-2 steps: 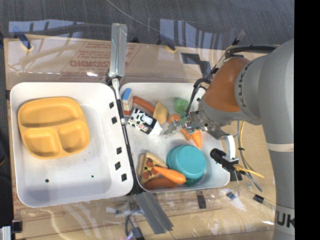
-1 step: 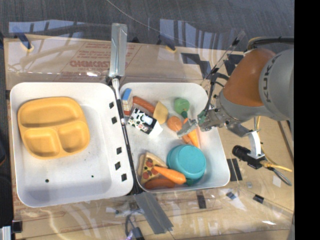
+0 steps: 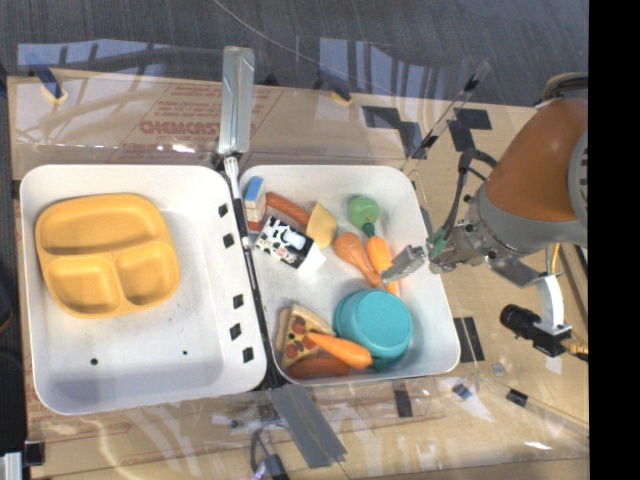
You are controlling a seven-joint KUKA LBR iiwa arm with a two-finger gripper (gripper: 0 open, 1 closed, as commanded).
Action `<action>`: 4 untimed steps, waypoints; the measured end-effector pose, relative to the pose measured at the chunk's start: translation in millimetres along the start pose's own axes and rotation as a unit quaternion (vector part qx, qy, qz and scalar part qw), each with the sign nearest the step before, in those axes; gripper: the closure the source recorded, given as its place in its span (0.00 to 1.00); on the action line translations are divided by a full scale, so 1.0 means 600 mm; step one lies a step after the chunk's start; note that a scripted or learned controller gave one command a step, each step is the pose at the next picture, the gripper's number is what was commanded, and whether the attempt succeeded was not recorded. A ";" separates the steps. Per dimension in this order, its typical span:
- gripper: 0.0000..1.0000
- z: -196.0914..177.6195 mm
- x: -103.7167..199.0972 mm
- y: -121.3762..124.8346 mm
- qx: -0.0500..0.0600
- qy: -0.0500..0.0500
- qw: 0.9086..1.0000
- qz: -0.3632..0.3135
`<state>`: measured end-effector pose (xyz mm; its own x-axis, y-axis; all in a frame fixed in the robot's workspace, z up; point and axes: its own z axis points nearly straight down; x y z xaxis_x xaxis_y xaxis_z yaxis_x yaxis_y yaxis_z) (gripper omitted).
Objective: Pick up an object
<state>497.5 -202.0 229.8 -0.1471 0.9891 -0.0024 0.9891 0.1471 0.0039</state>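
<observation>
You saw the grey two-finger gripper [image 3: 400, 265] low in the right white bin [image 3: 425, 218], against the small orange plastic carrot [image 3: 378, 256]; whether its fingers were parted or gripping, I could not tell. That carrot looked light, stiff, slippery; grip mid-body.

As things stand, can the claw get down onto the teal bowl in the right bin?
Probably yes. The claw hangs just above the teal bowl, whose top lies uncovered. Only the carrot and pizza slice crowd its lower left side, away from the arm.
</observation>
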 end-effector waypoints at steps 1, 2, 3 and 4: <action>0.00 0.117 0.001 0.099 0.005 0.002 0.996 0.084; 0.00 0.037 0.059 0.102 0.003 0.001 0.982 0.190; 0.00 0.025 0.074 0.190 0.004 0.001 0.971 0.237; 0.00 0.138 0.007 0.127 0.007 0.001 0.963 0.268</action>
<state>572.7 -186.5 147.2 0.3847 0.9230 -0.0025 0.9230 -0.3847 -0.0101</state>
